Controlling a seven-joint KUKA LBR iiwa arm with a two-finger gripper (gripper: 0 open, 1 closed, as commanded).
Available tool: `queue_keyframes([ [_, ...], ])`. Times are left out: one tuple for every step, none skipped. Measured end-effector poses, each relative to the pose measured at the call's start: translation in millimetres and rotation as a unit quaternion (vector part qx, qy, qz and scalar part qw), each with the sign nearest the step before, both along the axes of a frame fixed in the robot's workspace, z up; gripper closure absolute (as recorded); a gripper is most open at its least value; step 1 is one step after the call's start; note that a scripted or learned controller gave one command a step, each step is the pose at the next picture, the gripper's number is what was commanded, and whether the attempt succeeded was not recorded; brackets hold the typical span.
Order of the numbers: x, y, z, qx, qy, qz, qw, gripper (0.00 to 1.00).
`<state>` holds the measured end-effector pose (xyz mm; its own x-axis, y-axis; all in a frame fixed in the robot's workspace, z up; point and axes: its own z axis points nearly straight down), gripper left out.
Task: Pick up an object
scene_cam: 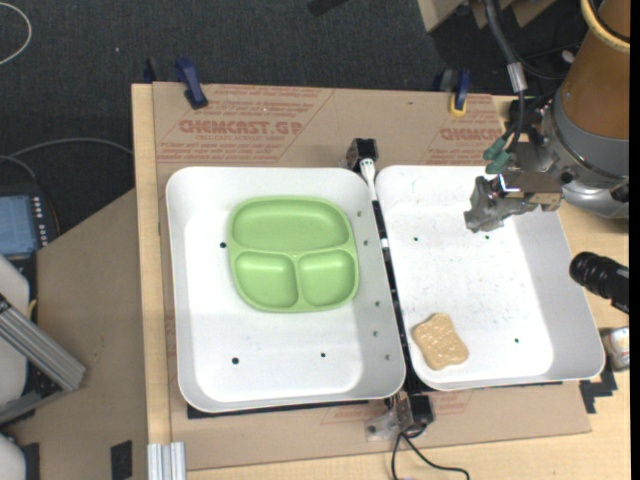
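Note:
A tan, biscuit-like object [441, 341] lies near the front left corner of the right bin [540, 298]. My gripper [484, 217] hangs over the back part of that bin, well behind the tan object and apart from it. I see nothing held under the gripper. A light green divided plate [294, 252] with three compartments rests in the left bin [200, 318], toward its back.
The two white bins sit side by side on a cardboard sheet [250, 118], clamped at the back by blue clips [190, 83]. The arm's orange and grey body [600, 78] fills the upper right. A raised rim [380, 258] separates the bins.

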<state>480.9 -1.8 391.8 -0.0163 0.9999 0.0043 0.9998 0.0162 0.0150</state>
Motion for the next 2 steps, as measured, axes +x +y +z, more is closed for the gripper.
queue_keyframes([
  [-1.6,45.6,-8.4,-0.0016,0.008,-0.005,1.0,1.0],
  [-1.1,85.9,54.3,-0.001,0.003,-0.005,1.0,1.0],
])
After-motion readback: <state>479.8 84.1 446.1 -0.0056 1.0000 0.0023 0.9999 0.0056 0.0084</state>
